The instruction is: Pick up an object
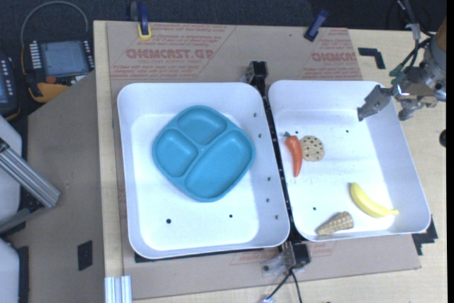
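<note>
Camera view: I look down at a slant on a bench (213, 39) bearing two shallow white bins side by side.
My pincer (383, 101): it hangs over the far right corner of the right bin (333, 96), reaching in from the right; nothing sits between its tips; whether it is released or clenched, I cannot tell.
Left bin (142, 223): it holds a blue divided plate (203, 152) with three compartments, lying near the middle of the bin.
Carrot (294, 154): an orange-red toy with a green top, lying in the right bin close to the wall it shares with the left bin; its length runs near to far.
Cookie (311, 148): a round speckled piece just beside the carrot, on its right; I cannot tell whether the two touch.
Banana (370, 201): yellow, lying in the near right part of the right bin, well apart from my pincer.
Cone (335, 224): a tan waffle-patterned piece near the near rim of the right bin, to the left of the banana.
</note>
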